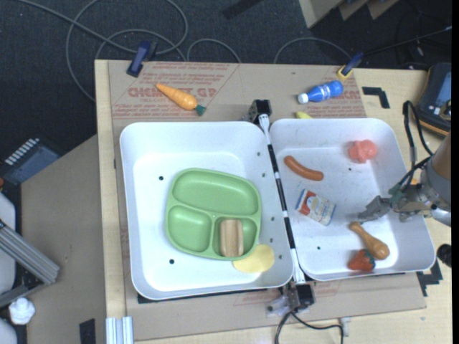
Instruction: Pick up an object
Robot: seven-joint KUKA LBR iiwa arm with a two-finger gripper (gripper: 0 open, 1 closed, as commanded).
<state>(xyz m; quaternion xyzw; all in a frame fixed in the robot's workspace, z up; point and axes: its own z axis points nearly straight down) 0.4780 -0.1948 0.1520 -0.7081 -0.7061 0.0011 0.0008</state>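
The end effector [378,208] is reaching in from the right edge & hovering over the right bin [401,264], near its right wall, w/ the dark fingers spreading narrowly toward the left; nothing is sitting between them. Just below the tips a drumstick-shaped toy [370,239] is lying at a slant, apart from the fingers, & a red strawberry-like item [362,261] is lying just beside its lower end, near the bin's front wall. Left of the end effector a small white carton w/ red & blue print [316,206] is lying tilted in the bin's middle. A sausage [303,168] is lying above it toward the left wall, & a pink lumpy toy [363,150] is sitting near the back right corner. In the left bin [136,192] a green divided plate [208,199] is lying flat, w/ a tan bread-like piece [230,236] sitting in its lower-right compartment & a pale yellow piece [254,260] touching the plate's lower rim. Behind the bins, on the worktop [107,106], a toy carrot [179,97] is lying at left & a blue-and-white bottle [321,92] is lying at right.
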